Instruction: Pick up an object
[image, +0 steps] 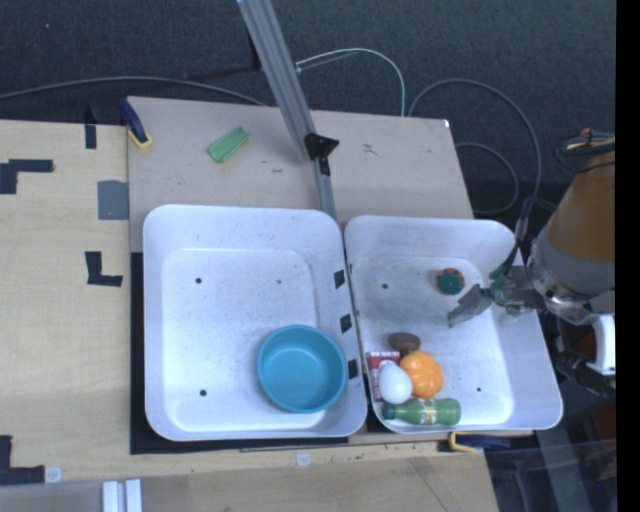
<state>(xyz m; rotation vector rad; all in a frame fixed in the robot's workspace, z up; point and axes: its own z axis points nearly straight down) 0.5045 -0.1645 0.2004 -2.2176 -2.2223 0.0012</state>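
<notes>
A pale wooden bench (60, 330) with dark tape marks stands on dark carpet, bearing two white bins. In the right bin (530, 385), the two-finger gripper (468, 306) hangs just beside a small teal-and-orange ball (450, 280); whether its jaws are parted I cannot tell. No writing is legible.

Pale wood tabletop (60, 330) with dark tape marks (98, 268) on its left, a tan board (400, 165) beneath the bins, dark blue-grey carpeted floor (120, 45) behind, thin cables (385, 65) looping across it, even overhead light.
</notes>
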